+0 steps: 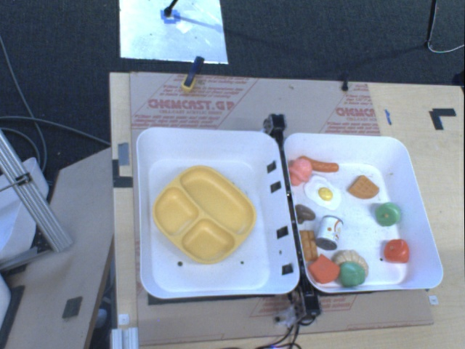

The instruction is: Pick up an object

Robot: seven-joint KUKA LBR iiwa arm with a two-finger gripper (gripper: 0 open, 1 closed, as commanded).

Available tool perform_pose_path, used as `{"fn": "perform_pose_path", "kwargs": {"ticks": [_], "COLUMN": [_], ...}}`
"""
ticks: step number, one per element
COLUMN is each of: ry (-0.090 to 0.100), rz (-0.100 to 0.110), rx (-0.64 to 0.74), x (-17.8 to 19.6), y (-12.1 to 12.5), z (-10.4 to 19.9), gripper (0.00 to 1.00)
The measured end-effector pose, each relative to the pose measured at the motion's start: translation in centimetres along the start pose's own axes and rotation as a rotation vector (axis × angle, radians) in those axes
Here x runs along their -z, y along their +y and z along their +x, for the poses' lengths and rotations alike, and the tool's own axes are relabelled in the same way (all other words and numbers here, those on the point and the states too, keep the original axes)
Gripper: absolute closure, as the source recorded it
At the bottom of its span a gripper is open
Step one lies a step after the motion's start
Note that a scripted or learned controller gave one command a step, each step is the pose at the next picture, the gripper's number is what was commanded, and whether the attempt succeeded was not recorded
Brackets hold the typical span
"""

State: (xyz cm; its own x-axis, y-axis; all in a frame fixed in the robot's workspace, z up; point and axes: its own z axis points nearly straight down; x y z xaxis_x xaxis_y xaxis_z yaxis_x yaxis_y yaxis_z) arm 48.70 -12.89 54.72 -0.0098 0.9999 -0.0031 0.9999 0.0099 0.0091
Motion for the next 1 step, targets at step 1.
{"fn": "perform_pose_path", "kwargs": {"ticks": [1], "ry": [-0.001], "rz": [-0.003], "rx": [0.005], "x": [1.12], "y": [0.05], "z": [-0.03], "gripper": [1.0]}}
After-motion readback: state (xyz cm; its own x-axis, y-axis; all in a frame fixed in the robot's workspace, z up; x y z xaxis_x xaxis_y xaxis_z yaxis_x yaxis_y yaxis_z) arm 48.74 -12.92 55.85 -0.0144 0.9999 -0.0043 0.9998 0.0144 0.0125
